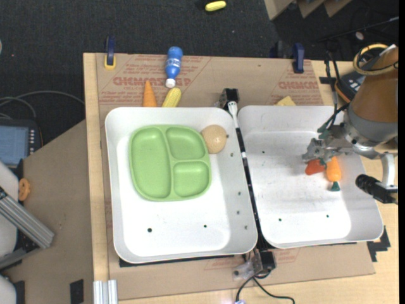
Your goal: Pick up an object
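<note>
Over the right bin (297, 223) the gripper (318, 152) hangs just above a red piece (313, 167) and a toy carrot (333, 170), its grip impossible to judge.

grey arm (373, 106) reaches in, hand (319, 151) lowered.

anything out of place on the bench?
Yes: a blue bottle, a carrot and a corn cob lie on the board behind the left bin, outside it. A yellow item sits on the floor.
</note>
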`<action>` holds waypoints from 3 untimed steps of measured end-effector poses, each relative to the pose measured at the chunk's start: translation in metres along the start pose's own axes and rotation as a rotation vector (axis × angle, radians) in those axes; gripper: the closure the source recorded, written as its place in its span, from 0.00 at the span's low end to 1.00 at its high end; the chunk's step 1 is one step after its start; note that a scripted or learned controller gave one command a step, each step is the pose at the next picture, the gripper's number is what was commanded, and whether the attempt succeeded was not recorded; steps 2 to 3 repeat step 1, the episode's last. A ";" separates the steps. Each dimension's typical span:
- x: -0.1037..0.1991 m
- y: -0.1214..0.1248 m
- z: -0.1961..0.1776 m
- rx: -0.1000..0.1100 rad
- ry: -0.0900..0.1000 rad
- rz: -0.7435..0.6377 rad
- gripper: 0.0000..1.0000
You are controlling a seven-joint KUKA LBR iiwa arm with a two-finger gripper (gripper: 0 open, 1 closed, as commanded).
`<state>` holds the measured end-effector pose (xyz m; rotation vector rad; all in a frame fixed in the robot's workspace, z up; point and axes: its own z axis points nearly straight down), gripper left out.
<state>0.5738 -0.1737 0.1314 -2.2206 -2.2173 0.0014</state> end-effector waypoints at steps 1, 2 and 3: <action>0.104 0.051 -0.057 -0.013 0.000 -0.013 1.00; 0.104 0.051 -0.057 -0.013 0.000 -0.013 1.00; 0.104 0.051 -0.057 -0.013 0.000 -0.013 1.00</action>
